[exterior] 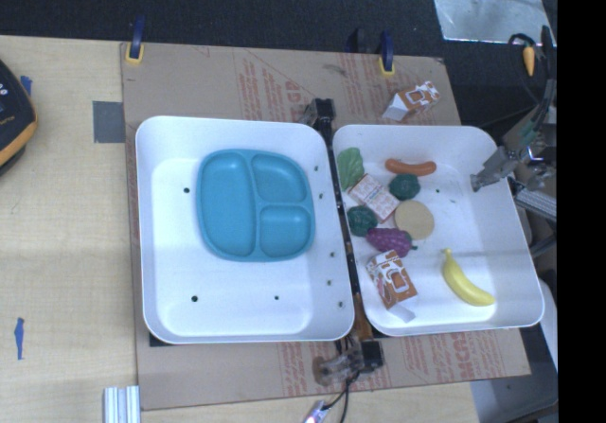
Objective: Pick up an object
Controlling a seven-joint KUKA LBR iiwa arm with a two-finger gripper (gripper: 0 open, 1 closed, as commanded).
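The right bin [492,232] holds several toy foods. A green leafy piece [350,167], an orange sausage [410,167] and a dark green ball [404,187] lie along its far side. Lower down are a small packet [372,196], a tan disc [414,220], a teal lump [361,220], a purple bunch [389,240], a snack carton [391,279] and a yellow banana [466,281]. My gripper [493,169] hangs over the bin's far right rim, apart from every item, with nothing seen in it.
The left bin [170,270] holds a blue divided plate [256,203]. A small carton [413,100] lies on the cardboard beyond the right bin. Clamps [385,50] pin the cardboard's far edge. A dark device [11,118] sits at the far left.
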